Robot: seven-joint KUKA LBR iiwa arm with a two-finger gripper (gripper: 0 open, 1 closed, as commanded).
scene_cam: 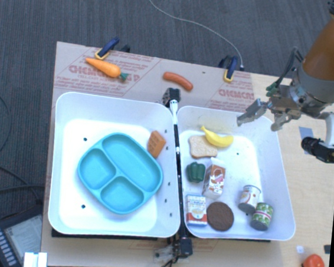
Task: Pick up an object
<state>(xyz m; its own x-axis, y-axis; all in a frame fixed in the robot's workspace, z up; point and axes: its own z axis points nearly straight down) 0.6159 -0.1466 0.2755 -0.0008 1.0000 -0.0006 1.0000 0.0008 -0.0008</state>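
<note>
Above the right bin's two-o'clock corner, the gripper hangs with fingers spread apart, gripping nothing. At its seven o'clock, well below, the banana lies touching the bread slice; cans stand at the bin's five o'clock.

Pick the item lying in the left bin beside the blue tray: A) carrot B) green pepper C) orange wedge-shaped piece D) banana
C: the orange piece leans at the blue tray's upper right edge inside the left bin; the banana and pepper lie in the right bin, and the carrot lies on the board behind the bins.
</note>
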